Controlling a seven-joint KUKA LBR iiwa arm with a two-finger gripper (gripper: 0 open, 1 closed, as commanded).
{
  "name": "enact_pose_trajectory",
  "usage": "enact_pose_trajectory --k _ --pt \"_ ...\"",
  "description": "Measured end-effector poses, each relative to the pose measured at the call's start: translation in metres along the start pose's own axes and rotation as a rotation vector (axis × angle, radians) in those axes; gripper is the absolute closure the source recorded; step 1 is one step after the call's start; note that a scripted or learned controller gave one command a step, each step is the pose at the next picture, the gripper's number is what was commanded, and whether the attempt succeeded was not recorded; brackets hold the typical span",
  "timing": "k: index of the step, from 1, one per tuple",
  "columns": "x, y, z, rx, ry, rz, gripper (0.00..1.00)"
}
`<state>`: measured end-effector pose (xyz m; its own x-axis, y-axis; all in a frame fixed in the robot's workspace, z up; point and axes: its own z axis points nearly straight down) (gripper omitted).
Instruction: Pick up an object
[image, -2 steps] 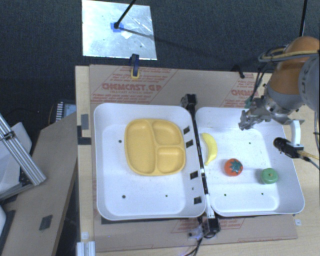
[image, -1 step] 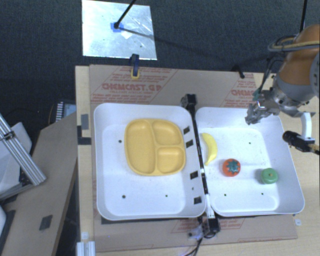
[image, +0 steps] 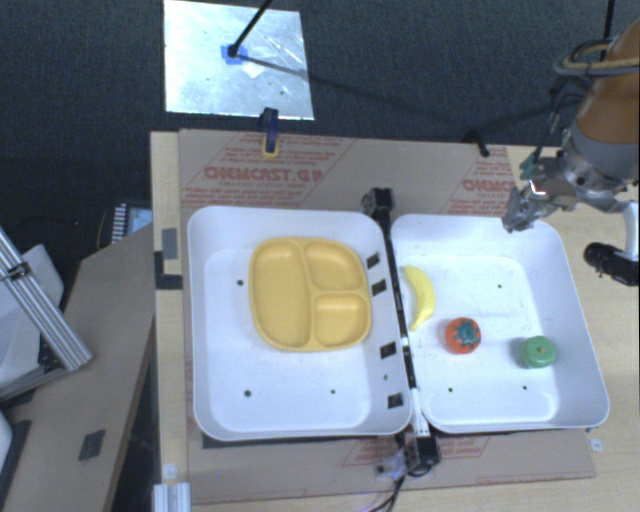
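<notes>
At the far left, a slanted aluminium extrusion rail (image: 40, 305) leans beside the bench, off the work surface. The bench top is a brown cardboard sheet (image: 300, 170) printed with red lettering, and a small yellow and dark clamp (image: 270, 132) sits at its back edge. Behind that, a square of shiny silver foil (image: 238, 58) lies on the dark floor.

The left shallow white plastic bin (image: 215, 330) holds a yellow plastic divided plate (image: 308, 293) with three compartments, lying flat near the bin's middle. A row of black clips (image: 385, 300) runs down the seam where the two bins meet.

The right shallow white plastic bin (image: 500, 400) carries three small things. A yellow toy banana (image: 421, 296) lies just beside the seam on the bin's left side, curved along it. To its right and a little nearer the front is a round red-orange toy tomato (image: 462, 335) with a green top. Further right again, near the bin's right wall, sits a small green round toy (image: 538, 351). All three rest apart from one another on the bin floor.

The grey two-finger gripper (image: 521, 213) hangs above the back right corner of the right bin, at about its rim, well apart from all three toys. Nothing is seen between its fingers; how far they are parted cannot be told from here. Above it the arm's orange band (image: 610, 115) rises toward the upper right.
</notes>
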<state>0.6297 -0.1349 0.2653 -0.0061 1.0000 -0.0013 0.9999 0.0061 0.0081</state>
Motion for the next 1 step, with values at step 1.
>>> enact_pose_trajectory --k 1 --pt "0.0 0.0014 -0.025 0.003 0.0 0.0 1.0"
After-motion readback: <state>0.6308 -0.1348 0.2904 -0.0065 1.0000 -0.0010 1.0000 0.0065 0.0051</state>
